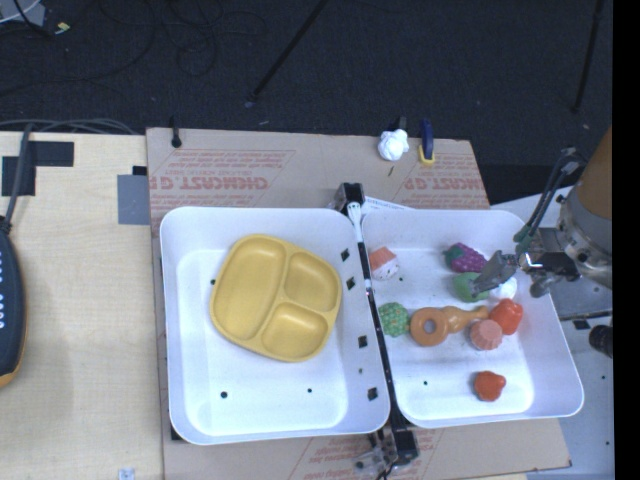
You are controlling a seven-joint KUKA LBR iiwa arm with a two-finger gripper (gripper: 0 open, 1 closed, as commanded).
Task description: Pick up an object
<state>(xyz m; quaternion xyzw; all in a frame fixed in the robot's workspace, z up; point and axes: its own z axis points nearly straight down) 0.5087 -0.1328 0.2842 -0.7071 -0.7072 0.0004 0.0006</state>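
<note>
Hovering low in the right bin [560, 388], the pincer [500, 273] sits spread, grasping nothing, just above a green toy [466, 287]; purple grapes [464, 258] beside it. Yellow plate [276, 296] in left bin [190, 368].

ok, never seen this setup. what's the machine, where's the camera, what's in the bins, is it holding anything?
One camera sits above the bench and looks down at a slant. The robot arm comes in from the picture's right; its gripper is over the right bin, beside a green toy. Nothing visible sits between its fingers, so I would not call anything held. The left bin holds a yellow divided plate. The right bin holds small toy foods: purple grapes, a donut, a green ball, a pink-white piece and red pieces. Both bins rest on cardboard.
</note>
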